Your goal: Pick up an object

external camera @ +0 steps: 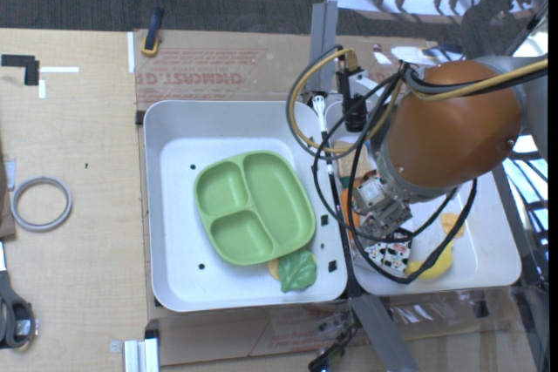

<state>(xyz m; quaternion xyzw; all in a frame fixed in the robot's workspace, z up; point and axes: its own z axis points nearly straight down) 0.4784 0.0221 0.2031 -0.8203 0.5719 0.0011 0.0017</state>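
Note:
A green divided plate (253,206) lies in the left bin (166,213), with a small green leafy toy (298,272) at its near right corner. The arm's orange band (453,122) and wrist hang over the right bin (501,270), and the gripper (382,220) reaches down into that bin's left side. Under it lie a yellow banana-like object (436,261), a black-and-white patterned item (388,254) and a bit of orange (346,203). The wrist and cables hide the fingertips.
Looped cables (318,113) hang from the arm over the wall between the bins. A roll of tape (39,203) and scissors (13,318) lie on the wooden bench at left. A blue-and-yellow clamp (154,30) sits at the back edge.

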